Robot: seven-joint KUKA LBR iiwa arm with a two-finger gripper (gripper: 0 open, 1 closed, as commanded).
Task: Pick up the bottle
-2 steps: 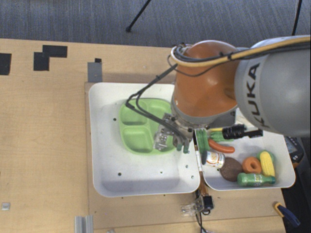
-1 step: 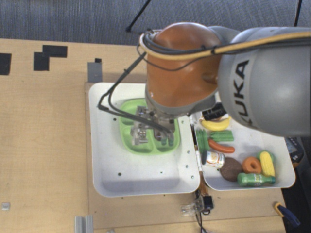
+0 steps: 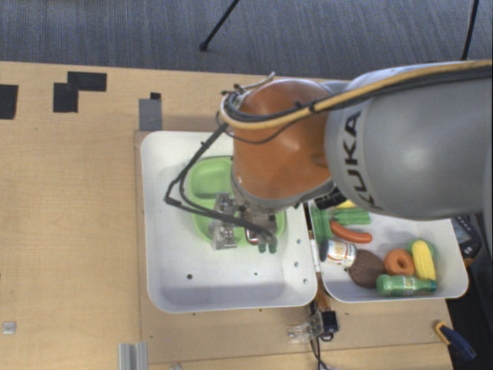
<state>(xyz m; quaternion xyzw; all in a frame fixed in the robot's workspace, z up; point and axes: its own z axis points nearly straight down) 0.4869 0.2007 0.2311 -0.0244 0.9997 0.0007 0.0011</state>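
From the camera view, the bench point(image 3: 69, 230) is a light wooden surface with some black squares near its far left edge. Behind it the floor is a grey ribbed carpet point(image 3: 115, 14), crossed by thin black rods. Two shallow white bins stand side by side on the bench. The left bin point(image 3: 231, 291) holds a light green plate or bowl point(image 3: 206, 177), partly hidden under the arm. The right bin point(image 3: 454, 280) touches the left bin along one side.

The bottle point(image 3: 406, 285) is green with a label around its middle. It lies on its side near the front wall of the right bin, well apart from the left bin. Just behind it there are an orange ring point(image 3: 399, 261), a yellow corn cob point(image 3: 423, 257) and a brown rounded thing point(image 3: 367, 268). A red sausage point(image 3: 350, 233) lies nearer to the left bin.

The gripper point(image 3: 245, 233) hangs over the left bin, above the green plate. I cannot tell if the jaws are released or clenched; nothing is visible between them.
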